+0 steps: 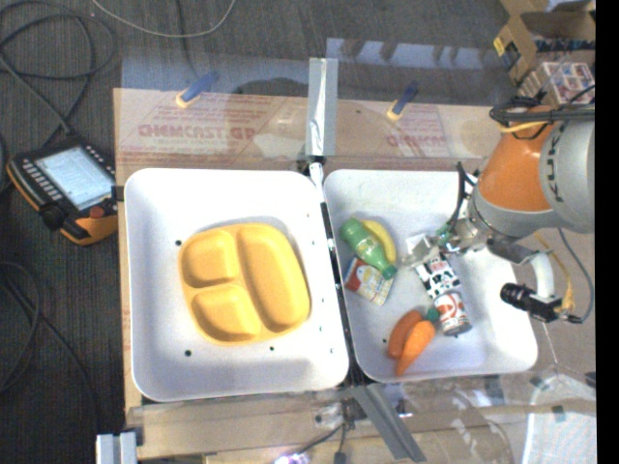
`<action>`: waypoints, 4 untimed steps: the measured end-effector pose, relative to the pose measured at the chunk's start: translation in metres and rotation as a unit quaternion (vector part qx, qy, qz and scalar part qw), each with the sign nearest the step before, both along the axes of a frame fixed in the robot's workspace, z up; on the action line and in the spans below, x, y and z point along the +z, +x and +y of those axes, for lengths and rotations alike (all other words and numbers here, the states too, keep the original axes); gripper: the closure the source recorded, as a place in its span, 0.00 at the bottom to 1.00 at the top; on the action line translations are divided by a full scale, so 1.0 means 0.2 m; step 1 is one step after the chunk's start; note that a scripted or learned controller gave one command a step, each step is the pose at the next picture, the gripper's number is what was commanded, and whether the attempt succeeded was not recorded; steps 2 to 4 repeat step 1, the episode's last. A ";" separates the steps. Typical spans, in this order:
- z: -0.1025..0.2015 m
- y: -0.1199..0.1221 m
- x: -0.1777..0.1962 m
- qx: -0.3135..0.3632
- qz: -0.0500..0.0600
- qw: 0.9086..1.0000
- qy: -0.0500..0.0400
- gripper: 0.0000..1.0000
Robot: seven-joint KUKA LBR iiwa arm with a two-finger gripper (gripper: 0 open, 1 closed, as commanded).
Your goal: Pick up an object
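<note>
Right bin (503, 356) holding the clutter: green bottle (367, 244) lying over a yellow banana (384, 236), small red-and-white packet (368, 281) just below them, orange carrot (410, 340) near the front wall, black-and-white patterned can (442, 293) lying tilted between carrot and arm. Left bin (145, 288) holding only a yellow divided tray (246, 280). Arm (522, 177) reaching in from the right, gripper (451, 243) low over the upper end of the can, beside a crumpled silvery bit (422, 246). Spread or pressed together: cannot tell, tips hidden under the wrist. No object visibly held. Likely step: closing in on a pick, can the nearest candidate. To do well: centre over the can body, not its end; line the jaws across the narrow width, since round and prone to rolling; come straight down, avoid nudging the carrot touching its lower end. Risk: slipping off the curved side, or catching the silvery bit instead. Lift slowly, check for a real hold before clearing the bin wall.
</note>
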State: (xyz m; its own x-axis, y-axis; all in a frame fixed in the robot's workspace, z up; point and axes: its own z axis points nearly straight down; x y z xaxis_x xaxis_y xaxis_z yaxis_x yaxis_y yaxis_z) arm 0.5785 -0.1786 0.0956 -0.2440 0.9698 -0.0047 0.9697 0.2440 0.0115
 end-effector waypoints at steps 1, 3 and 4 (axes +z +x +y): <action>0.28 -0.04 0.52 -0.023 0.008 1.000 0.001 1.00; 0.28 -0.04 0.52 -0.023 0.008 1.000 0.001 1.00; 0.28 -0.04 0.52 -0.023 0.008 1.000 0.001 1.00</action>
